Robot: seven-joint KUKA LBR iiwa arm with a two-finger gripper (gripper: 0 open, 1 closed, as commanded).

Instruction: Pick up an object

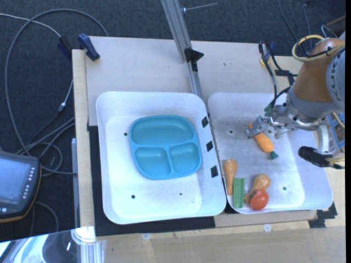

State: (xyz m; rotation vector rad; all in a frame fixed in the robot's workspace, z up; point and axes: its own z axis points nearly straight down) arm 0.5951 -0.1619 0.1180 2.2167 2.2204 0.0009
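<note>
Orange plastic, the toy carrot [264, 142] looks light, stiff and slippery; take it across its thick middle. You cannot tell whether the tool [262, 126], touching its far end, is released or clenched.

End effector [262, 127] over orange carrot [264, 142], right bin [290, 201], blue tray [164, 147] left

Bright, even overhead light — soft shadows, mild glare on the white bins [109, 114] — focus slightly soft throughout.

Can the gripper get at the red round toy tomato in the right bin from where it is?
Probably yes. The red toy tomato lies uncovered near the bin's front edge, touching a tan piece; the gripper sits above the orange carrot.
</note>
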